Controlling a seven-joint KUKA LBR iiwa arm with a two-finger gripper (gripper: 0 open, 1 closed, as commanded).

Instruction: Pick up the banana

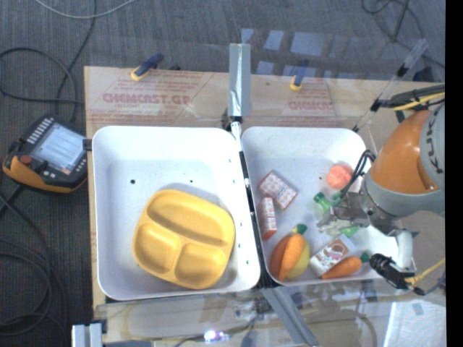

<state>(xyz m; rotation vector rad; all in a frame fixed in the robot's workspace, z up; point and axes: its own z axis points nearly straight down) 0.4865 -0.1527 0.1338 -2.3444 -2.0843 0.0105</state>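
Nearest the camera, in the right bin (304,137), the banana (299,256) appears to be the pale yellow shape tucked under a plush carrot (289,254) at the front edge, though so little shows that I may be mistaken; a second carrot (343,267) and a small carton (330,254) lie just beside it. Further back the hand (340,214) hovers over green clutter (how its grasp stands I cannot tell, nor that it carries anything). To do this well, shift the hand toward the front-left, approach the yellow edge clear of the carrot, and descend slowly; the divider wall crowds that side. The left bin (108,194) holds a yellow tray (184,238); the worktop (145,96) lies beyond.
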